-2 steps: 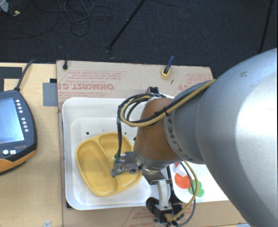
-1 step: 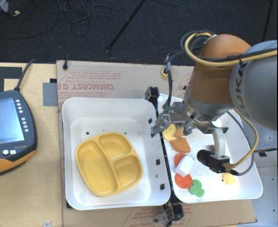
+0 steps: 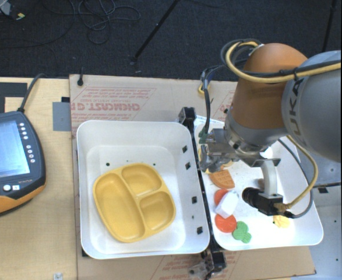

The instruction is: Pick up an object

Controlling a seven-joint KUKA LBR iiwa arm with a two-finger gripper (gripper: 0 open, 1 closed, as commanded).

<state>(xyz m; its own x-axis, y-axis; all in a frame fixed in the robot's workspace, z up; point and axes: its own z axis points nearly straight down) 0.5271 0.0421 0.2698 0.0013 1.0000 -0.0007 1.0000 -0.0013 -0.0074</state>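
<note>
Here the arm [image 3: 275,109] is hovering over the orange piece [image 3: 222,179] at the right bin's [image 3: 310,232] ten o'clock, jaws' state untellable, risking a wall-side miss.

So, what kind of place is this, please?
Probably a robotics lab test bench, not a home. A large industrial arm reaches over two white bins, a control pendant lies beside them, and loose cables run across the dark floor behind.
</note>
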